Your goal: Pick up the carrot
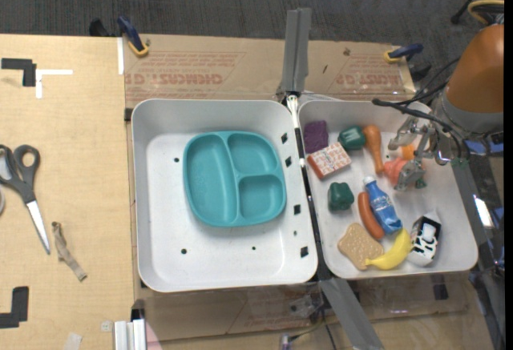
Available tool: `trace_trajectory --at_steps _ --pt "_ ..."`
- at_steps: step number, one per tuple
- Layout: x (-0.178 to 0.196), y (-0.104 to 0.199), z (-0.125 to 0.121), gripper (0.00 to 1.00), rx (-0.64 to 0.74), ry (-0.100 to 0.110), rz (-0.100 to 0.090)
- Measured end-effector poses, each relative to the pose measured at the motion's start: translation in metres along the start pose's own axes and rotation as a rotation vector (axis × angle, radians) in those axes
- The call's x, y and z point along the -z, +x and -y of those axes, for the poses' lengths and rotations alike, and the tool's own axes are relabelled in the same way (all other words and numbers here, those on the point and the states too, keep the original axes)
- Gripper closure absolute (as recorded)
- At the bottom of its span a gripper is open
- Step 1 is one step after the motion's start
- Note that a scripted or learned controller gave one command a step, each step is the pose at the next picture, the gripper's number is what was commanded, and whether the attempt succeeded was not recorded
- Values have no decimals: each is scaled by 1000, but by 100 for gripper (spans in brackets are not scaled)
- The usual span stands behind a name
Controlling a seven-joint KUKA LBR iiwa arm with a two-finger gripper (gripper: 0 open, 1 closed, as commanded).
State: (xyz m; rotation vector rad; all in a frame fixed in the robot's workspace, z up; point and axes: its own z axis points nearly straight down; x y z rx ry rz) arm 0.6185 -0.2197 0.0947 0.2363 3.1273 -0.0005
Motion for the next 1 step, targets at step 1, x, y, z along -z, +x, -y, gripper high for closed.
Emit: trace_trajectory --at_steps 1 --pt "11 -2 0 100 1 1 6"
